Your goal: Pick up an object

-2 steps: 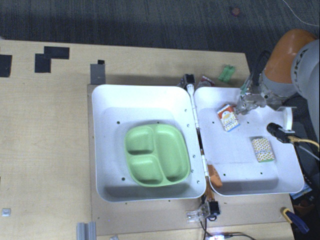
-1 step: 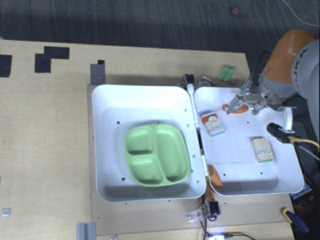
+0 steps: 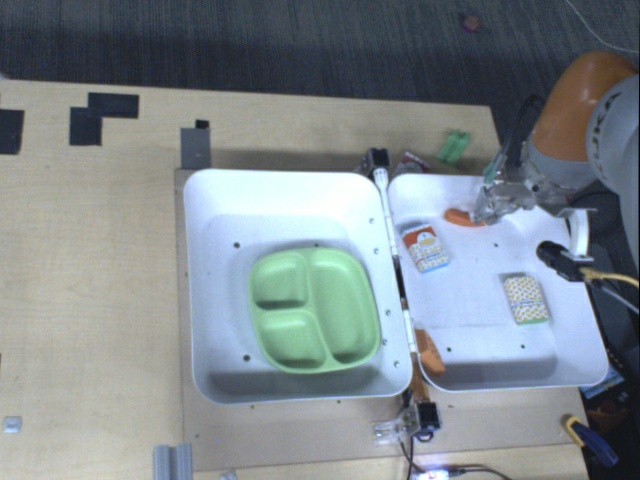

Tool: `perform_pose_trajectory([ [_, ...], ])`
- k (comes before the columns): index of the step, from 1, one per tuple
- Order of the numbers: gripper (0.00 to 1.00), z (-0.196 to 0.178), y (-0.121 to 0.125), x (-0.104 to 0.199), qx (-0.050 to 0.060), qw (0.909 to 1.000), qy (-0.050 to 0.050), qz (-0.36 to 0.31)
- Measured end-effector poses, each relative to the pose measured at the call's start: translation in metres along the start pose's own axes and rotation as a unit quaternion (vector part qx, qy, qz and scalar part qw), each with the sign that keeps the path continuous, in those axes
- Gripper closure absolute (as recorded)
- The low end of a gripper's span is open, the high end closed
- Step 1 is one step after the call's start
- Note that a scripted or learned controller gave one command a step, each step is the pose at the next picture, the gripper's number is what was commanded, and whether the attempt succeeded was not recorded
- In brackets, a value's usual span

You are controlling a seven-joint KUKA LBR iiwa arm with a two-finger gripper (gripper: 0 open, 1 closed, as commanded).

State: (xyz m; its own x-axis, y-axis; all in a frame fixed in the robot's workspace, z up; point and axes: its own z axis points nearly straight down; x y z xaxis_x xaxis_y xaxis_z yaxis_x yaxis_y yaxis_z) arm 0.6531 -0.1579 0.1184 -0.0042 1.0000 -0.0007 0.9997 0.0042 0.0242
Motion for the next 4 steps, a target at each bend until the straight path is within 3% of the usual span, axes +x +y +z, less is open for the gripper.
perform_pose_trajectory([
  [1, 0.00, 0.000, 0.000, 0.000, 0.000, 1.0000, 0.000, 0.000],
  [2, 1.00, -0.011, 0.002, 0.001, -0.002, 1.0000, 0.000, -0.001],
  [3, 1.00, -0.101, 0.020, 0.064, 0.008, 1.0000, 0.001, -0.002],
  [4, 0.00, -0.099, 0.019, 0.063, 0.010, 1.0000, 0.000, -0.001],
])
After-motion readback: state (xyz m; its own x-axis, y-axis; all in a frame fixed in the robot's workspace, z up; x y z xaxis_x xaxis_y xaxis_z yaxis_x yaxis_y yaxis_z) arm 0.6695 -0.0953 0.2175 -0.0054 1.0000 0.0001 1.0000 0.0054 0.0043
